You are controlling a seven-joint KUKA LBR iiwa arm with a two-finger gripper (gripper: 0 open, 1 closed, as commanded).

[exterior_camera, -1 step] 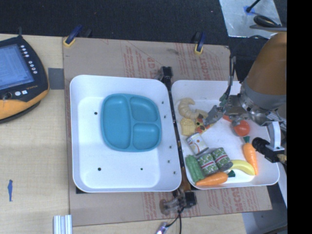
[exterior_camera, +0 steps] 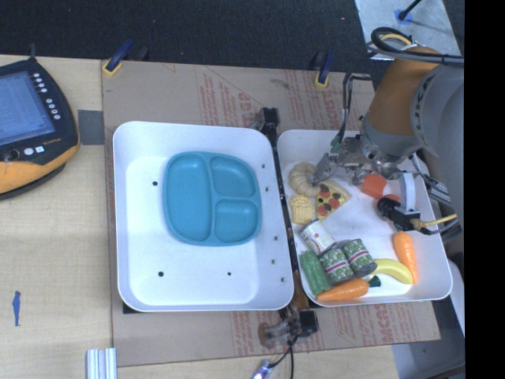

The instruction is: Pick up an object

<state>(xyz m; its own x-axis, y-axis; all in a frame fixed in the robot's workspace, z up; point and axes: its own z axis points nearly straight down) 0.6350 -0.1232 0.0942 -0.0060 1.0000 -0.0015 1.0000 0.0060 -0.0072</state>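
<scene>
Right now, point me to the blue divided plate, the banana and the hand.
blue divided plate [exterior_camera: 211,198], camera view, on its middle divider.
banana [exterior_camera: 394,271], camera view, mid-body of the fruit.
hand [exterior_camera: 322,172], camera view, at its fingertips above the right bin.

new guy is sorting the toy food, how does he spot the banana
Look in the right bin, along its near edge. The banana lies there between two carrots, the one yellow curved piece.

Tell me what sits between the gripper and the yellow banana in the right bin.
The gripper hangs over the bin's upper part, above a pizza-slice toy. The yellow banana lies at the lower edge. Between them: a small white tube and two green-labelled cans.
</scene>
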